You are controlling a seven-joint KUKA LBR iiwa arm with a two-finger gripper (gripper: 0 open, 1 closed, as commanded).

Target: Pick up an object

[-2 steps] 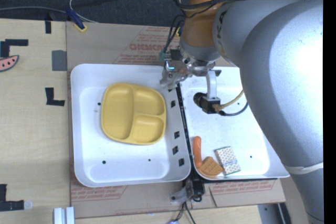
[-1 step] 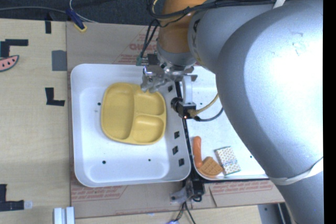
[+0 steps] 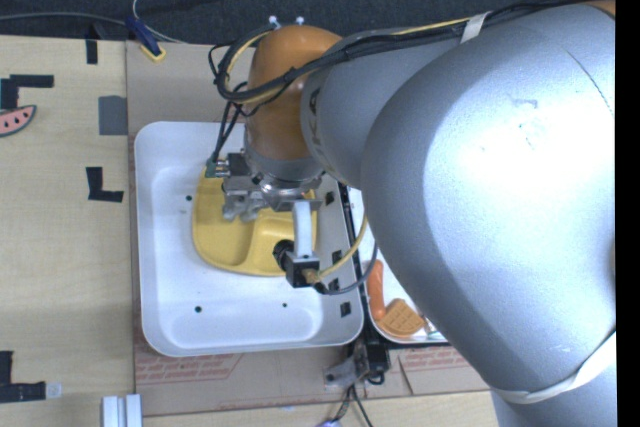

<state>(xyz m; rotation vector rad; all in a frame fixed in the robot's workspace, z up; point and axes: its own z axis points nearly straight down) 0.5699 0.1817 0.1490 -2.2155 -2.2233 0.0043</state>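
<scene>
Your left bin (image 3: 150,245) carries the thing to go for: a yellow dish (image 3: 222,237), which lies at the middle of the bin floor, nearer the bin's right wall than its left. It looks like thin moulded plastic. Judge it light, fairly stiff and smooth enough to slip, with a shallow hollow and a rounded raised rim. That rim is probably your best hold, pinched across its thickness at the free left or near edge, since the broad body seems too wide to span. The gripper (image 3: 258,205) hangs low over the dish's upper right part, right on it or just above, and you cannot tell from here whether it touches. The wrist and its fittings cover the tips, so you cannot tell either whether the jaws stand apart or together, or whether anything sits between them. Further right, the right bin (image 3: 410,342) peeks out under the arm, with an orange carrot-like piece (image 3: 375,283) and a tan-orange piece (image 3: 402,320) near its left wall.
</scene>
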